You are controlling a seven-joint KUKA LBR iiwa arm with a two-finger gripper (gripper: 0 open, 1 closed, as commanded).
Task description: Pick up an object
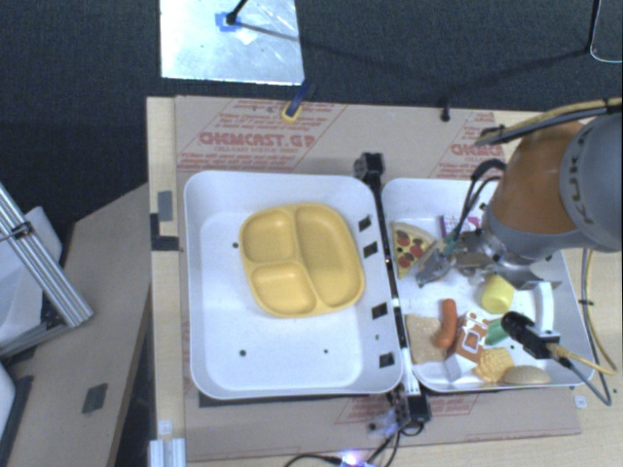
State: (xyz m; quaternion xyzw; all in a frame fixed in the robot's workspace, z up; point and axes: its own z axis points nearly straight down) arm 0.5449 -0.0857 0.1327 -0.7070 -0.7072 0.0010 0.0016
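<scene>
While my gripper hangs low in the right bin, just beside the pizza slice, I cannot tell its state. Sausage lies below the slice, lemon off to its right. Best to centre over the slice, drop straight down, then close.

right bin crowded, left bin roomy

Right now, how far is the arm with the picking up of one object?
Done: the arm has reached into the right bin, and its gripper sits low beside the pizza slice. In hand: nothing visible between its fingers. Left: grasping and lifting one item, such as the pizza slice or the sausage.
</scene>
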